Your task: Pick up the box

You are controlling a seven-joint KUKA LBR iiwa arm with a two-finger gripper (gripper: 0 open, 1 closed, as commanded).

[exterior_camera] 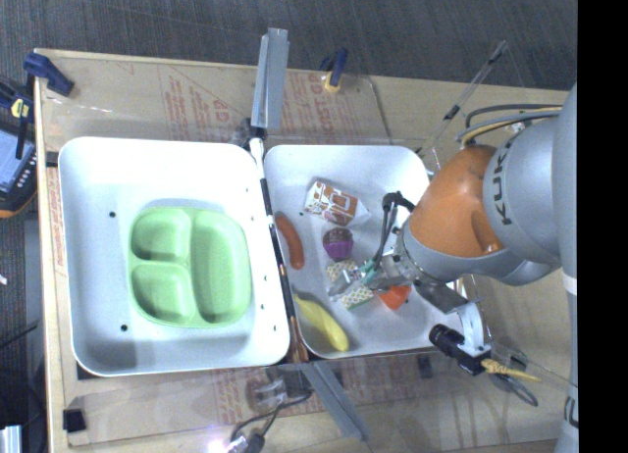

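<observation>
Gripper (365, 276) low in right bin (294, 169) (box (330, 203) lies apart)

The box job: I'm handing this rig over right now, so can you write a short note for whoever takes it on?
Gripper: low in the right white bin, over the small patterned packets; finger state can't be read from this view.
The box, a small white and brown printed carton, lies tilted near the bin's upper middle, apart from the gripper and not lifted.
Also in that bin: a reddish sausage, a purple cupcake-shaped toy, a yellow banana and an orange piece.
The left white bin holds a green divided tray.
Done: nothing yet. Left: move to the carton, grasp, lift.
</observation>
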